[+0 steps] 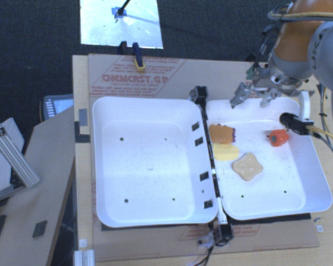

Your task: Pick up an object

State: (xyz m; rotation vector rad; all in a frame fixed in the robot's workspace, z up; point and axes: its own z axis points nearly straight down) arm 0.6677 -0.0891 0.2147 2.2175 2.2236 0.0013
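while hovering over the far wall of the right bin (269, 215) with the claw (250, 100) spread open and gripping nothing, leaves every piece yet to be picked. lying on the floor of that bin, all nearer the camera than the claw: an orange-brown piece (222, 133) close to the wall shared with the left bin (150, 101), a yellow piece (226, 153) right against it on the near side, a tan piece (247, 167) just beside the yellow one, and a red piece (277, 138) apart from them toward the right.

likely trouble first. by dropping straight down from here, would probably meet the far wall or bare floor and close on nothing. in going for the cluster of three, risks landing a finger on a neighbour, or shoving two pieces together and lifting neither. possible overlap between orange-brown and yellow, hard to judge at this slant. in reaching for the orange-brown piece, also risks knocking a finger on the shared wall and its black clips (202, 143). with flat, low pieces such as the tan and yellow ones, some risk of slipping out of a shallow pinch.

room next. around the red piece, bare floor on its near and left sides, so probably the easiest approach. wide open floor toward the near wall and the near right corner of the right bin. tight only along the shared wall and along the far wall under the claw.
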